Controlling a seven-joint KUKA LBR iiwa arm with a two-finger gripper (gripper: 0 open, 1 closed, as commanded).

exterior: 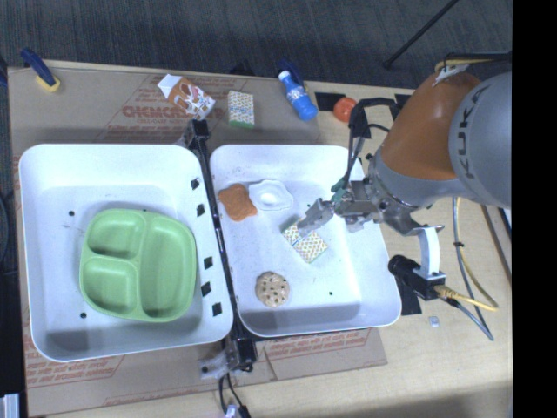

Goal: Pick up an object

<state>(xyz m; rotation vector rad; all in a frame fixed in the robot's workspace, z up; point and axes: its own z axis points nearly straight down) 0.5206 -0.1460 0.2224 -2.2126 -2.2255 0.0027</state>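
Observation:
The right bin (370, 294) holds a checkered yellow-and-white packet (308, 247), a round chocolate-chip cookie (272, 288), an orange toast-like piece (236, 202) and a white lumpy object (271, 195). My gripper (305, 222) reaches in from the right, angled down to the left. Its tip sits right at the upper edge of the checkered packet. I cannot tell whether it touches the packet. Nothing looks lifted off the bin floor.
The left bin (43, 172) holds a green divided plate (137, 266). Beyond the bins on the cardboard lie a blue bottle (298, 96), an orange ball (345, 107), a snack wrapper (185, 97), a small box (241, 109) and a blue clip (39, 70).

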